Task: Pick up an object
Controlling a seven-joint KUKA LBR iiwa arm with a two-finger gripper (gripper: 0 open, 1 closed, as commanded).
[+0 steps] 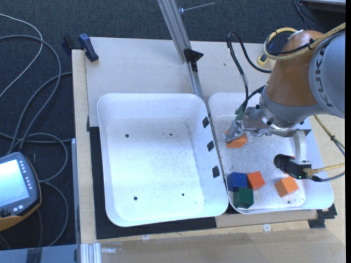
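Nearest the camera, along the front rim of the shallow white plastic right-hand bin (pixel 285 207), a dark green cube (pixel 244 197) is seen touching a blue cube (pixel 237 180) just behind it. A bright orange cube (pixel 255 179) is set just beside the blue one, and a paler orange cube (pixel 286 186) lies apart, toward the right. All four rest on the bin floor, well clear of the robot.

Further back in the same bin, a small orange block (pixel 237 142) is found directly under the two-finger gripper (pixel 236 131), which hangs over it at the end of the grey and orange arm. The block is touched, or very nearly touched, by the gripper's tip. Whether the gripper is released, clenched or grasping the block cannot be told from this slanted view. Nor can it be told whether the block is raised at all; it appears at or close to the bin floor.

The approach is therefore judged to be done, with this block as the likely target. A secure grasp and a clear lift are judged to be what is left.

Alongside stands the shallow white plastic left-hand bin (pixel 153 163), its floor finely speckled. Beyond both bins, the pale wooden bench top (pixel 137 64) is crossed by a slanting aluminium pole (pixel 173 21), and a blue clamp (pixel 88 46) is fixed at the far-left corner.
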